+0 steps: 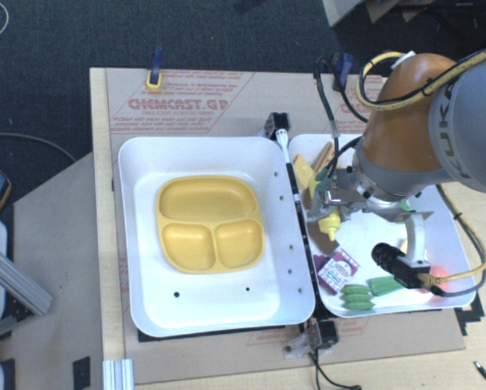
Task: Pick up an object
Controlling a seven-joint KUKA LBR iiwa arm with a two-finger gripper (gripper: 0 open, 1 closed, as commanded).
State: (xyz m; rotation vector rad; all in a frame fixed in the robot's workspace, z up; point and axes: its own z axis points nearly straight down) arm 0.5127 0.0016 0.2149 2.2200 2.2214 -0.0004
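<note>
arm (pixel 422 128) sits low over the right bin (pixel 458 232), gripper (pixel 328 197) near the bin's left wall; can't tell its state. yellow object (pixel 330 223) lies just below it, purple packet (pixel 337 270) and green items (pixel 369 291) nearer the front. yellow divided tray (pixel 210 223) in left bin (pixel 137 218).

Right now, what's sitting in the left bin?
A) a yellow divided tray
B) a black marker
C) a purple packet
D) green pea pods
A: the yellow divided tray lies alone in the left bin, while the purple packet and the green pieces lie in the right bin under the arm.
</note>
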